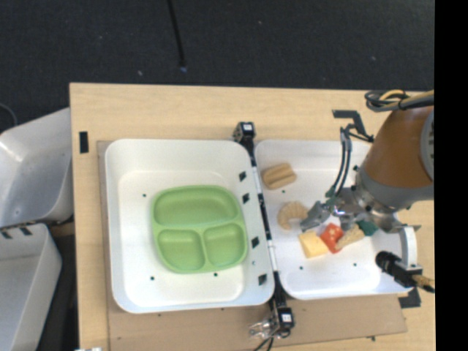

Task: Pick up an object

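In the right bin [322, 280] lie several small food-like items. A brown bread-shaped piece [278, 175] sits near the top left, with a round tan piece [291, 214] just below it. A yellow wedge [314, 246], a red piece [331, 237] and a pale tan piece [352, 236] are bunched together in the middle. My gripper [329, 215] hangs low over this bunch, right above the red piece and beside the round tan one. The grey and orange arm [398, 156] comes in from the right and hides part of the bin.
The left bin [124, 269] holds a green plate with three compartments [199, 227]. A raised divider with black clips [257, 218] runs between the two bins. Black cables [344, 163] trail along the arm over the right bin's far side.
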